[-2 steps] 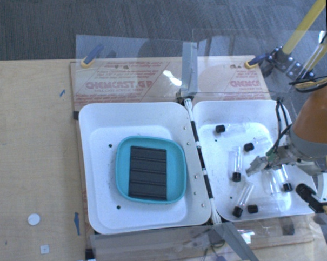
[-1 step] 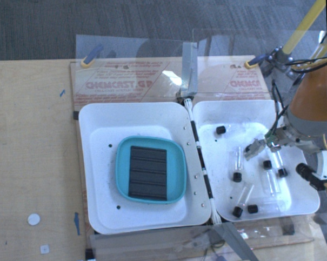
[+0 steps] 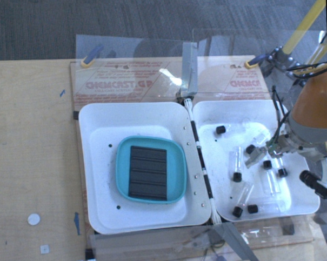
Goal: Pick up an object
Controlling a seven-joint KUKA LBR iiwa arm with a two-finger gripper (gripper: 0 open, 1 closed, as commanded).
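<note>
The right bin (image 3: 221,206) holds several clear plastic tubes with black caps. One tube (image 3: 236,164) stands near the bin's middle, another (image 3: 243,195) lies toward the front, and a third (image 3: 272,183) lies further right. Loose black caps sit at the back left (image 3: 221,130) and at the front (image 3: 252,208). My gripper (image 3: 264,154) hangs low over the right half of this bin, among the tubes and beside a black cap (image 3: 250,149). The grey arm with its orange band (image 3: 314,107) reaches in from the right and hides the bin's right rim.
The left bin (image 3: 94,157) holds a teal square plate (image 3: 122,172) with a black ridged block (image 3: 149,173) on it. A clear sheet with red lettering (image 3: 118,83) stands behind both bins. The wooden bench top (image 3: 29,149) lies at the left.
</note>
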